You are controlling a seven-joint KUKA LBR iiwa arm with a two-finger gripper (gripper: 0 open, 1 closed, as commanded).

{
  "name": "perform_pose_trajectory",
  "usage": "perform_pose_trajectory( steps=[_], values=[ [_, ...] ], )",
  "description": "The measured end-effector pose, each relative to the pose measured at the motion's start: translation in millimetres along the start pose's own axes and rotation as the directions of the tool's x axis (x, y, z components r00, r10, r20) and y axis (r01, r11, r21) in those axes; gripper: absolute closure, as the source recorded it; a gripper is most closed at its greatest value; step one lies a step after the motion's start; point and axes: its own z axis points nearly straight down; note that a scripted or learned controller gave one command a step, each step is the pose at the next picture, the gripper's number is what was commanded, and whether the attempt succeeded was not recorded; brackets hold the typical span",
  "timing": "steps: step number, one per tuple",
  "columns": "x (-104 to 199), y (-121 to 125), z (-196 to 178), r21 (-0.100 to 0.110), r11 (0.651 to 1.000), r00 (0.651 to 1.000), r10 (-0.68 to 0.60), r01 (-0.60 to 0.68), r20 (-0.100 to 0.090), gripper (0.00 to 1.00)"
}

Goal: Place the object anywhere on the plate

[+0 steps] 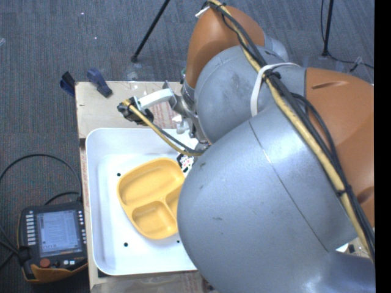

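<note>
Plate [149, 197], yellow, sits in the white bin [101, 163]. Big arm [269, 163] covers the pincer, so I cannot tell its state, nor where the object is. A blind drop might miss.

Plate [149, 197] lying in the bin [101, 163], toward its right side. Arm [275, 182] overhanging the bin's right part and the plate's right edge. Bin resting on the surface [91, 108].
</note>
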Motion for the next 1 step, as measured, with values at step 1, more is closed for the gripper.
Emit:
perform_pose_trajectory(
  steps=[1],
  values=[
    [-24.4, 26.3, -130.1, -0.002, 0.997, 0.997, -0.077, 0.077, 0.002, 0.0]
  ],
)
